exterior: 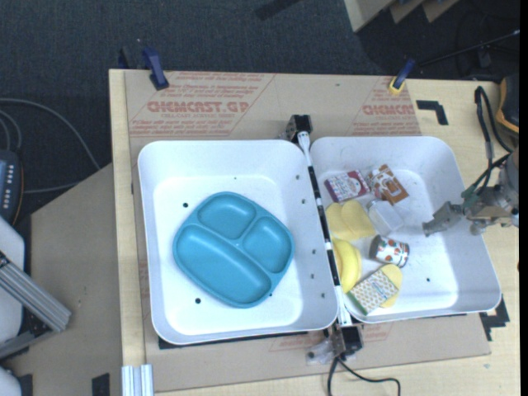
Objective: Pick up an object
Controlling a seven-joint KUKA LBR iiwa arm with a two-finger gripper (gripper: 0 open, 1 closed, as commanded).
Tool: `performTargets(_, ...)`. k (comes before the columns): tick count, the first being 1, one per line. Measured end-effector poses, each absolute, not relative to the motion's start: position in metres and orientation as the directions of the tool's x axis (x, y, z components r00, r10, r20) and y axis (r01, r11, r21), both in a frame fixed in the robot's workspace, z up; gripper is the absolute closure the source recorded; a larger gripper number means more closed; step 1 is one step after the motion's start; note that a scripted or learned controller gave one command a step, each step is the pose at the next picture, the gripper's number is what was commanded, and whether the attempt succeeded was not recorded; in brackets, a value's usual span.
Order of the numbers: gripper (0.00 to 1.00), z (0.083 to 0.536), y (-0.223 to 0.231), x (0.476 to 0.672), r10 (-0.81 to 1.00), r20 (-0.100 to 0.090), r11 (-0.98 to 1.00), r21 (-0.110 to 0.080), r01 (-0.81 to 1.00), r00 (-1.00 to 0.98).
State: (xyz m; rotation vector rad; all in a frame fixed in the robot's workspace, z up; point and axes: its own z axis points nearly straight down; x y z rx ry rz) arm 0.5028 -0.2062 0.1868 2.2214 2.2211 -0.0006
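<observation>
Blue plastic first: a sectioned blue tray (233, 247) lying flat and a little askew in the middle of the left bin (157, 221), clear of all four walls. Just across the divider, in the right bin (462, 279), a cluster of small items hugging the left wall. At the top of that cluster, a dark red packet (346, 186) with a red-and-white snack packet (388, 183) just beside it. Below those, a pale yellow block (349, 219) touching a clear plastic cup (384, 219) on its side. Lower again, a banana (349, 264) running along the wall, next to a small can (390, 252) with a red band, tipped over. At the bottom, a patterned pouch (373, 291) overlapping a yellow piece (393, 278). Farther right, reaching in low over the bin from the right edge, the gripper (446, 219), grey, angled leftward and downward, near the cup but apart from it. Nothing seen between the fingers; whether spread or closed, cannot tell.
</observation>
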Motion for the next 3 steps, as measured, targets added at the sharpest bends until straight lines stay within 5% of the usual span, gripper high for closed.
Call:
performTargets(1,0.00,0.084,-0.142,0.479,1.000,0.000,0.000,0.000,1.000,0.000)
performTargets(2,0.00,0.084,-0.125,0.498,1.000,-0.001,0.001,0.001,1.000,-0.001)
performTargets(3,0.00,0.085,-0.141,0.546,1.000,-0.001,0.001,0.000,1.000,-0.001)
